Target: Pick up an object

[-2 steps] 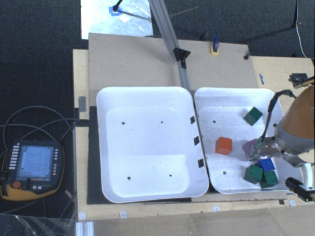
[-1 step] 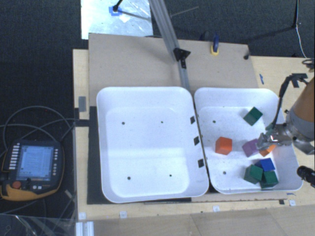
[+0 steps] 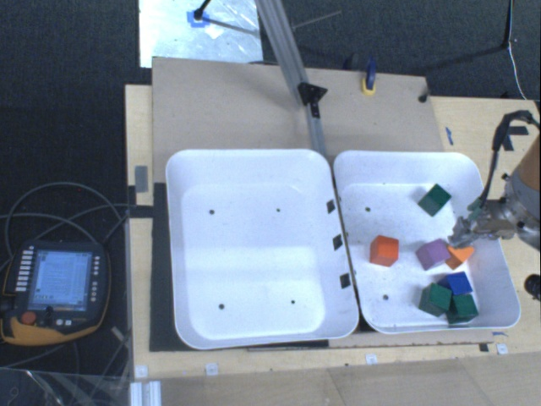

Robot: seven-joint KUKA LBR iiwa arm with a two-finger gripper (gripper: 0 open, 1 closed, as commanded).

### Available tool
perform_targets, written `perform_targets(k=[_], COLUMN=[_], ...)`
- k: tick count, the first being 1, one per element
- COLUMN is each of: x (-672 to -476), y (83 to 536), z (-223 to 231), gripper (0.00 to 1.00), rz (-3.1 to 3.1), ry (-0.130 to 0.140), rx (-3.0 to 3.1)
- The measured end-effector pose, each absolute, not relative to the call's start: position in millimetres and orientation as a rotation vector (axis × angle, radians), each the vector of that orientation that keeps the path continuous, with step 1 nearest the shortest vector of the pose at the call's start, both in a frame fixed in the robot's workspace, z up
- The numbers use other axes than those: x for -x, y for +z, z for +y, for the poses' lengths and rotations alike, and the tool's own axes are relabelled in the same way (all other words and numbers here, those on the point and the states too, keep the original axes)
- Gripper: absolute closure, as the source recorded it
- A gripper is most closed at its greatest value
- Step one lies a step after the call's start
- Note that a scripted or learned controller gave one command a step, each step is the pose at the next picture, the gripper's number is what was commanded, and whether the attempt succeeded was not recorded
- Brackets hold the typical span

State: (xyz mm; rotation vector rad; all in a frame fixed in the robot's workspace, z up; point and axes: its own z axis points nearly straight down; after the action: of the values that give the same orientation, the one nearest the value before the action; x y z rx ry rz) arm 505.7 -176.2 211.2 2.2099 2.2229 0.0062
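Note:
The right bin (image 3: 406,166) holds several small blocks. A green cube (image 3: 434,200) lies toward the back, and an orange cube (image 3: 384,250) sits near the bin's left side. A purple block (image 3: 432,254) rests beside a small orange wedge (image 3: 461,256). Near the front right corner a blue cube (image 3: 460,282) lies against two dark green blocks (image 3: 437,298) (image 3: 463,309). My gripper (image 3: 470,230) reaches in from the right edge and hangs just above the orange wedge and the purple block. I see nothing held in it.
The left bin (image 3: 254,167) stands next to the right one, with a raised rim between them. A slanted metal pole (image 3: 287,49) crosses the back of the bench. A teach pendant (image 3: 55,290) with cables lies on the floor at the left.

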Motion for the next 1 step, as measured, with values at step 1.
perform_targets(k=[1], x=[-505.5], y=[275.8], z=[-178.3], gripper=[1.00], rz=[2.221], ry=[0.007], rx=[-2.208])
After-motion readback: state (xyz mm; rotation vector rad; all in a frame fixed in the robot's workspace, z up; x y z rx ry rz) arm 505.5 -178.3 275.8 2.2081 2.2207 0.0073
